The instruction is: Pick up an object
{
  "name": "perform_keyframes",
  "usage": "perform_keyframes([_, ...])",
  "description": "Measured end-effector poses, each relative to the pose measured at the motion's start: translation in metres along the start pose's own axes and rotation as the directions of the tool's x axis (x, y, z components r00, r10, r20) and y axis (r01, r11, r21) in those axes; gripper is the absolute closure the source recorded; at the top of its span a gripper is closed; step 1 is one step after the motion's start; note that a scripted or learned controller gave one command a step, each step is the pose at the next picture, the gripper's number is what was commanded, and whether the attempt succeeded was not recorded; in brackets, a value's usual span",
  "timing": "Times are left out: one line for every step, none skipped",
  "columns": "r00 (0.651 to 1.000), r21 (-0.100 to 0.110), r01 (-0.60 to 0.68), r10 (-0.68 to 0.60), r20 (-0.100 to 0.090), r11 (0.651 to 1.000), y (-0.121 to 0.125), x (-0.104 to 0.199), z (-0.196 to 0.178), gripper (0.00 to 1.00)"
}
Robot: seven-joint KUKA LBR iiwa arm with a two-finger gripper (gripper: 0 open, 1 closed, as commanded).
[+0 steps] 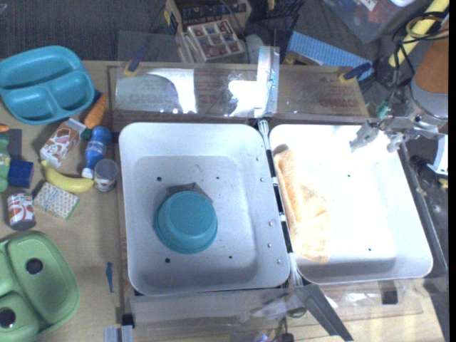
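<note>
Though end effector grip unreadable, orange cloth lengthwise along right bin's left wall.

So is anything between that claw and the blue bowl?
Yes. The gripper is over the right bin's far edge; the blue bowl sits in the left bin, so the bins' shared rims lie between.

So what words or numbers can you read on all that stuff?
None can be read.
Small carton left of the bins: printed, too blurred.
Can near it: label too blurred.
Blue bottle: label too small.
Boxes behind the bins: pictures, no clear letters.
Teal bowl in the left bin: no writing.
</note>
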State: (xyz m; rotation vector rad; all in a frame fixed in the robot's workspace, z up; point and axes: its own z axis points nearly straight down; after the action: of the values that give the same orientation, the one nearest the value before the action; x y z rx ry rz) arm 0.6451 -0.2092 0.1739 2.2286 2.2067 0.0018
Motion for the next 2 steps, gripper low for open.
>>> perform_keyframes([0.999,0.005,0.044,-0.044,-0.003,0.999,-0.042,0.116,0.067,0.0])
perform_keyframes([0.996,0.001,-0.087,0.087,-0.001,0.996,-0.036,0.059,0.011,0.0])
